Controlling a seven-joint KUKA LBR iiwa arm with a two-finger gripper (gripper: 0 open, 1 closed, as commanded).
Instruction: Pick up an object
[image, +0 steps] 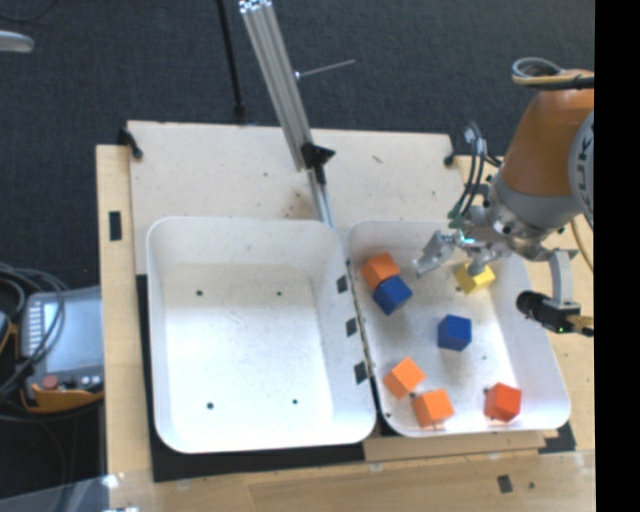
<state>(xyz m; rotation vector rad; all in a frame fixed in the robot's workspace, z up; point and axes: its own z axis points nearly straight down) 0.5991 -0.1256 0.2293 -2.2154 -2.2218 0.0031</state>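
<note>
The right bin (420, 238) holds several blocks. An orange cube (380, 268) touches a blue cube (393, 294) near its left wall, and another blue cube (454, 332) lies in the middle. Two orange blocks (405, 376) (433, 407) and a red-orange one (503, 402) sit along the front. A yellow block (475, 278) rests at the back right. My gripper (452, 262) hangs over the back of this bin, open. Its left finger points toward the orange cube and its right finger is just above the yellow block. Nothing is between the fingers.
The left bin (250, 330) stands beside the right one, and their walls meet near the middle. A slanted aluminium bar (285, 90) reaches down to the back of the bins. A black fitting (545, 308) sits at the right bin's right rim.
</note>
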